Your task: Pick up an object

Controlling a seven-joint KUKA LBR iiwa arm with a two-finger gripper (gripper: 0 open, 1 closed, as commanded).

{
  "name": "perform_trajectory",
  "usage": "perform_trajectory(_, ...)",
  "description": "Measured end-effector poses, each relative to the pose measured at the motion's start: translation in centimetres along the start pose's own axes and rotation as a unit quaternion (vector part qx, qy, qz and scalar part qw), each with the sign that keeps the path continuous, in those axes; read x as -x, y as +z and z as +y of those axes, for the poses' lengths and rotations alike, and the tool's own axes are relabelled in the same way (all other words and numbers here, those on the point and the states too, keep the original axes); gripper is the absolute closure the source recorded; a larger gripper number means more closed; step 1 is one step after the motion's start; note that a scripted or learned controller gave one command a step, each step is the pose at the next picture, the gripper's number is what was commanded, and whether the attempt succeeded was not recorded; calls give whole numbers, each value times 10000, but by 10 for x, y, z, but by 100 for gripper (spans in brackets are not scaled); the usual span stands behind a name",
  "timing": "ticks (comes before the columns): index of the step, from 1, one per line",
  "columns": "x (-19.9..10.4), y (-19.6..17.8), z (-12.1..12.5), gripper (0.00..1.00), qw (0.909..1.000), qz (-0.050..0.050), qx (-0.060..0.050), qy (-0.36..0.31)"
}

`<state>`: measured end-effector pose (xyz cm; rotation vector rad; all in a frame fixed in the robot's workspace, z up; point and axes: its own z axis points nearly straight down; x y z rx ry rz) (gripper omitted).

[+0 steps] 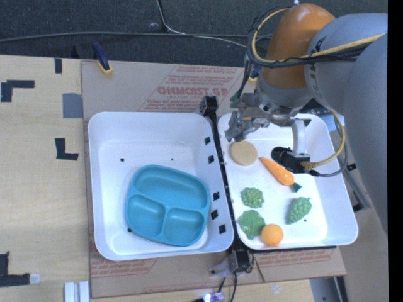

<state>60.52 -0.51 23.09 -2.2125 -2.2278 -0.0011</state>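
The gripper [242,128] hovers just above the tan round cookie [244,153], close to the right bin's [337,216] left wall, so a descent could clip that wall or skid off the flat disc. The wrist points steeply down from the right; I cannot tell the pincer's state.

Two shallow white bins sit side by side on a sheet of cardboard [182,87] with red printing, which lies on a pale wooden bench [38,187]. The left bin [104,131] holds a blue tray [167,205] with three compartments, lying flat and turned at a slight angle. The right bin [343,228] adjoins it along a dark divider [217,168]. Black tape marks [63,148] dot the bench at left. A blue and yellow clamp [101,58] grips the cardboard's far corner. Thin cables [160,14] cross the dark floor [75,11] beyond.
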Motion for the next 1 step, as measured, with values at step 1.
perform_trajectory(1, -54, -8, 10, 100, 10000, 0, 2, -1)
